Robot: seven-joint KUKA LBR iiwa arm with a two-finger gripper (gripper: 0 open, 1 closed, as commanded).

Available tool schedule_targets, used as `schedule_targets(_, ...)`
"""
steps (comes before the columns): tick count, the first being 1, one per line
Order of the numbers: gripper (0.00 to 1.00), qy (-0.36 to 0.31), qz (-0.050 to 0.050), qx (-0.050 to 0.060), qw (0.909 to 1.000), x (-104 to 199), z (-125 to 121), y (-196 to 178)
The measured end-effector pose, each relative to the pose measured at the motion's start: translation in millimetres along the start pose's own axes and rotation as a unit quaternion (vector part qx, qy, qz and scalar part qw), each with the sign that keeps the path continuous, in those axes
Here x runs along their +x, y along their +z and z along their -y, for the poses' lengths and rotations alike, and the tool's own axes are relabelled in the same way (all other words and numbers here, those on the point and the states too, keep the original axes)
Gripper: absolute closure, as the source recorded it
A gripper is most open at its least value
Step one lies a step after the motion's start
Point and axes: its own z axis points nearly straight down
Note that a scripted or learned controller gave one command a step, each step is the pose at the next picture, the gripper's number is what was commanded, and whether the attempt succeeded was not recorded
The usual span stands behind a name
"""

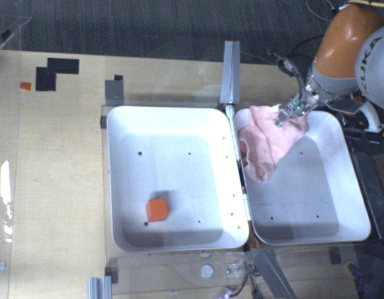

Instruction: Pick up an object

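We look down on a pale wooden worktop point(55, 185) that carries two shallow white bins side by side. In the right bin point(316, 210) a crumpled pink cloth point(266, 145) lies heaped in the far left corner, against the wall beside the divider; part of it rises toward the far rim and a fold trails down toward the middle of the bin floor. The arm point(350, 42), with its orange band, comes in from the right, and its tool point(291, 112) sits at the top right edge of the cloth, touching or just over the fabric. The tool is small and partly lost against the cloth, so we cannot tell whether it is open or closed, nor whether any cloth is caught in it.

In the left bin point(173, 229) a small orange block point(157, 210) rests on the floor near the front left corner, well apart from the cloth and the tool.

On the far left of the worktop we see black patches point(53, 72) and a small orange square point(25, 86).
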Motion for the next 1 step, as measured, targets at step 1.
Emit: schedule_targets(1,1.0,-0.04,-0.005,0.004,0.9992,34.9,-18.0,-18.7)
